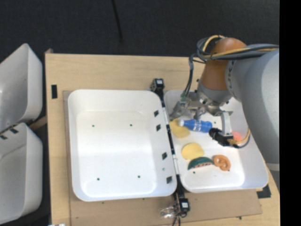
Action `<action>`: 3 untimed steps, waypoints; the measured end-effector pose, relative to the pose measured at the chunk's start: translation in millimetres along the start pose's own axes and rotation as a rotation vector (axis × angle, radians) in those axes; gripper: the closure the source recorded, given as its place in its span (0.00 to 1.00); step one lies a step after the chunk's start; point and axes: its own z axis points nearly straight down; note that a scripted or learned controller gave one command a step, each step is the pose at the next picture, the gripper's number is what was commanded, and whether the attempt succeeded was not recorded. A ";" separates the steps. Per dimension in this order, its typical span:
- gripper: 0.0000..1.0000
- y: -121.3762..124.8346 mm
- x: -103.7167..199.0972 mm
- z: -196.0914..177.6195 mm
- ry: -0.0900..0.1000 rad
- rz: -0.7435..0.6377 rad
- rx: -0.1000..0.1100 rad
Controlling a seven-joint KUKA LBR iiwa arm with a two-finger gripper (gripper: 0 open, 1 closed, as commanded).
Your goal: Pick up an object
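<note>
The claw (190,111) hangs low over the far-left corner of the right bin (251,171). Honestly, how wide it's set can't be told from up here because the wrist hides too much. Nothing is visibly in its grip.

Just on its near side lies the blue tube (196,125), running left to right, and it looks like the likeliest target. A yellow lump (179,130) sits at the tube's left end, touching or almost, close to the wall shared with the left bin (117,145). Nearer still there's a yellow disc (192,150), then a melon slice (200,163) and a pretzel (221,162) side by side.

To do the pick well, the arm probably wants to shift a bit nearer, centre on the tube's middle and close across its narrow width, not along it. Staying off the left end should keep the lump and the wall out of it. The tube looks round, so an off-centre nudge may roll it.
</note>
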 end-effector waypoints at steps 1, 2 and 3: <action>0.00 -74.8 -2.7 0.7 0.001 0.005 0.010; 1.00 -70.7 -3.6 -10.4 0.001 0.011 0.002; 1.00 -71.8 -13.2 -6.7 0.001 0.005 0.003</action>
